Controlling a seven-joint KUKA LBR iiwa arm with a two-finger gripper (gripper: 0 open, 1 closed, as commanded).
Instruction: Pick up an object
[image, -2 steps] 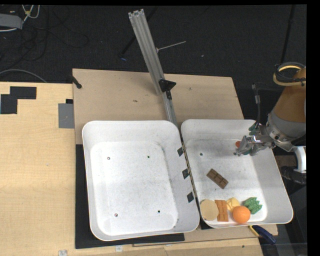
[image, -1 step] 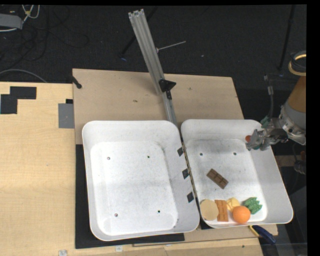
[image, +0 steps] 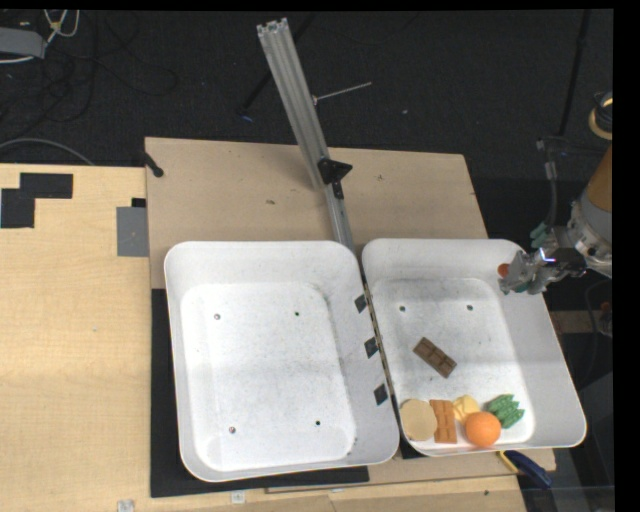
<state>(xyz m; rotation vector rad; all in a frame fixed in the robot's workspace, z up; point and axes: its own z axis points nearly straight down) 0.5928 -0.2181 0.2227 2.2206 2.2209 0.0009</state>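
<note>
Hovering claw blurred over right bin rim.

a dark floor is seen across the top of the frame, with thin cables lying at the upper left. a pale wooden table is seen on the left side. a tan board is laid in the middle. a long metal rail is slanted down from the top middle.
</note>
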